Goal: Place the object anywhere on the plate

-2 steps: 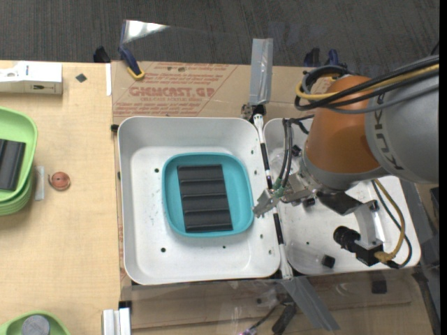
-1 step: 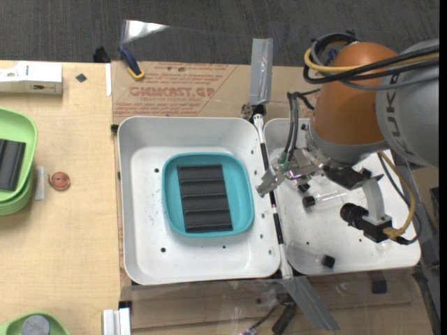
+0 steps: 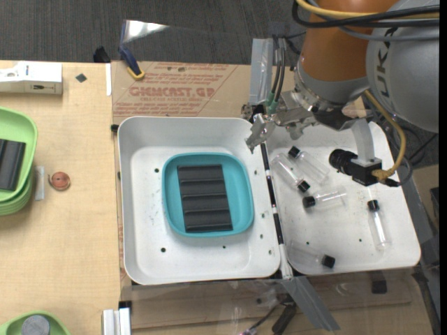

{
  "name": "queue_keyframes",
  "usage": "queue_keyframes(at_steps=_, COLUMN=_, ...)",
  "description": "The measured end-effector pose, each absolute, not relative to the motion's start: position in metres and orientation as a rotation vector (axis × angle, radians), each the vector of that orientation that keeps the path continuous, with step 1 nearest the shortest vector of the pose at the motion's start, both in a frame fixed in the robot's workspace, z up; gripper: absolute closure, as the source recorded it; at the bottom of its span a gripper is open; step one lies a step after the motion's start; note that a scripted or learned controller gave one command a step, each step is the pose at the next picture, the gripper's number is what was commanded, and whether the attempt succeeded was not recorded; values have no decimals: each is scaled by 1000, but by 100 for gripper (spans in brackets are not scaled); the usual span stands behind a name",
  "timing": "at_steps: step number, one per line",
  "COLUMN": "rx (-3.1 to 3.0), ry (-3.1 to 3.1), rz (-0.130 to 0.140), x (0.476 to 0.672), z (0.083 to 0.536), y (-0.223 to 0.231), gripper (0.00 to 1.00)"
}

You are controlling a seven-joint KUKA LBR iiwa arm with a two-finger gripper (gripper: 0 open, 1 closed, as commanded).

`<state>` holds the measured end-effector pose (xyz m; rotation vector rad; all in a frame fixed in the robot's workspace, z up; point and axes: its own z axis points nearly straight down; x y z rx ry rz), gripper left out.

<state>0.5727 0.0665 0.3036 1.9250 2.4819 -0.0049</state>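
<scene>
The arm (image 3: 363, 40) hides the right bin's (image 3: 391, 257) far rim, and the green dish (image 3: 14, 162) is cut off at left.

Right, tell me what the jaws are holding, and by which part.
It cannot be told. The gripper hangs over the seam between the two bins, near the clear vials, and nothing visibly sits in it.

A single fixed camera looks down from above the bench at a slant, taking in both white bins: the left bin (image 3: 133, 208) sits near mid-frame, the right bin (image 3: 398, 236) runs toward the right edge, where the arm (image 3: 363, 33) looms large and close
</scene>
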Motion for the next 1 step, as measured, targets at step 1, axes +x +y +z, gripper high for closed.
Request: queue_keyframes(at_steps=1, rx=2036, ry=2392, rz=-6, x=634, z=330, y=61, gripper=0)
